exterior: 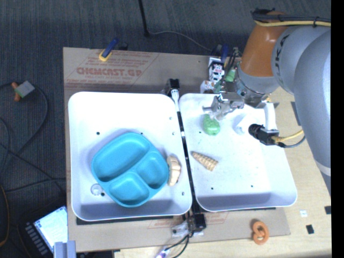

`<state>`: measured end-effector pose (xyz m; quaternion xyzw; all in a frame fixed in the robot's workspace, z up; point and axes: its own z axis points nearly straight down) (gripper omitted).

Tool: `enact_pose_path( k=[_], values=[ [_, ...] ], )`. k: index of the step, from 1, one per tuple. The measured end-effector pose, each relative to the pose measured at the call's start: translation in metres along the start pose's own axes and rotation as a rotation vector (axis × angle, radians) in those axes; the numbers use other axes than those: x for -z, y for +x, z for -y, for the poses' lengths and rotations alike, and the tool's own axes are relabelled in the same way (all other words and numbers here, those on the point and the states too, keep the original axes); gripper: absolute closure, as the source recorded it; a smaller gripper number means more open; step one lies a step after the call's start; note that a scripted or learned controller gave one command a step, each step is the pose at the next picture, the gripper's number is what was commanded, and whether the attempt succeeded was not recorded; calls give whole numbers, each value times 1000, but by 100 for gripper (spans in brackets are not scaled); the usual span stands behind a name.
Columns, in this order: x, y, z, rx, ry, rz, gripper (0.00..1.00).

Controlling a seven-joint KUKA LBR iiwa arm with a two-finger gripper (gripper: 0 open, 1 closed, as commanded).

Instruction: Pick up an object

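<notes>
Gripper (221, 107) on the grey arm hangs low over the right bin (279, 198), directly above a small green object (211, 126) it seems lined up to grasp, though whether it is open or closed cannot be told.

A robotics lab is showing here: a grey arm (301, 63) is reaching over two white bins (80, 144) on a board-topped bench (161, 69), with cables (142, 9) trailing across carpet beyond the gripper (220, 107).
</notes>
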<state>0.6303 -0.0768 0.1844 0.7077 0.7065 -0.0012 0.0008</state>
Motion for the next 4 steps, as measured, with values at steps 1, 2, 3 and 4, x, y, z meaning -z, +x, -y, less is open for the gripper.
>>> enact_pose_path(
  k=[1,2,3,4],
  values=[
    [0,47,-38,3,-1,-2,100],
    [28,-1,26,1,0,0,100],
    [14,35,-27,3,0,-2,100],
    [0,47,-38,2,0,-1,100]
  ],
)
